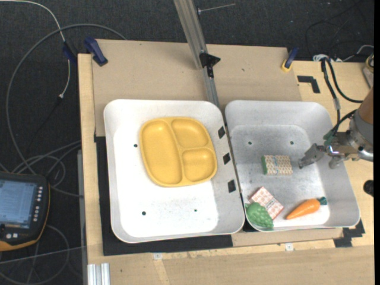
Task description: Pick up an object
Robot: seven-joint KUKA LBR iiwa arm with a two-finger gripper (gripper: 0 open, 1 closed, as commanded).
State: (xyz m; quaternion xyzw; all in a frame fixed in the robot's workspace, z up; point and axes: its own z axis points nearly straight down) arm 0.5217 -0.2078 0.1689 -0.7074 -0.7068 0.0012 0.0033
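orange carrot (305, 208), green leafy top

The light is even and quite bright, coming from above; shadows are soft and short. The white bins (122, 177) look a little washed out. Focus is sharp, edges slightly grainy

Pincer (321, 157) hangs low, fingers spread, empty.
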